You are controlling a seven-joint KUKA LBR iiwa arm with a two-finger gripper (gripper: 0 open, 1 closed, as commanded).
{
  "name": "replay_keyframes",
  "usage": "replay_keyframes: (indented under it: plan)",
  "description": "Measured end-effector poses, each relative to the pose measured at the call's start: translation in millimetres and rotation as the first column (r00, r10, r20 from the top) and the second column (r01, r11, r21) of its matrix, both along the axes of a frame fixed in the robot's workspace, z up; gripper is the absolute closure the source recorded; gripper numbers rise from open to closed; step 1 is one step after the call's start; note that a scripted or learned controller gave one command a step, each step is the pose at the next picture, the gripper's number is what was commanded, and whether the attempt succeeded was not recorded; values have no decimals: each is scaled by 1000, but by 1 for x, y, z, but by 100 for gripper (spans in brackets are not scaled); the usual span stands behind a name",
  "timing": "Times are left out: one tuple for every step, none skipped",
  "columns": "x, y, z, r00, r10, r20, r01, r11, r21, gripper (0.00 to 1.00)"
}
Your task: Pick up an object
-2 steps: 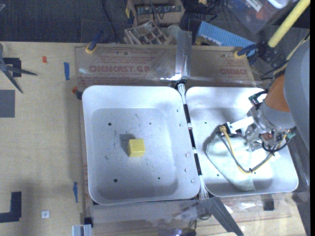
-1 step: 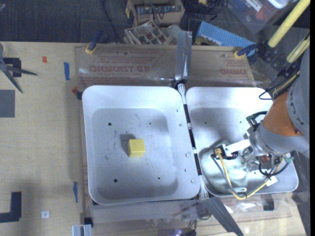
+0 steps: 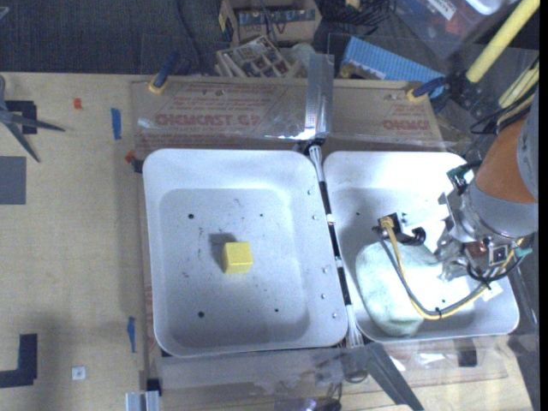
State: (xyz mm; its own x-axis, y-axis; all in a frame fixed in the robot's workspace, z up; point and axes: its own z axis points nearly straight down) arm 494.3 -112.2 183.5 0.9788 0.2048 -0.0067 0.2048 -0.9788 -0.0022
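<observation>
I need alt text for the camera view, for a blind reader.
A grey robot arm with an orange band reaches from the right into the right white bin, its tool near a pale rounded object. The left white bin holds a small yellow cube.

Objects available for picking. A small yellow block (image 3: 238, 257), roughly cubic with a lighter top face and darker side faces, rests flat on the floor of the left bin (image 3: 171, 168). It lies near the middle of the floor, well apart from all four walls, turned slightly askew to the bin's edges, and casts a short grey shadow toward its upper left. A pale object (image 3: 381, 302), whitish with a faint green tint, rounded and soft in outline, lies in the right bin (image 3: 385, 171). It occupies the near-left part of that floor, close to the wall shared with the left bin; its material cannot be determined.
</observation>
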Motion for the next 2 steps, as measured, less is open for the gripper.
replay_keyframes:
  plan:
    - [-15,44,25,1000,1,-1,-1,1000,0,100]
    - [-15,43,31,1000,4,-8,-4,1000,0,100]
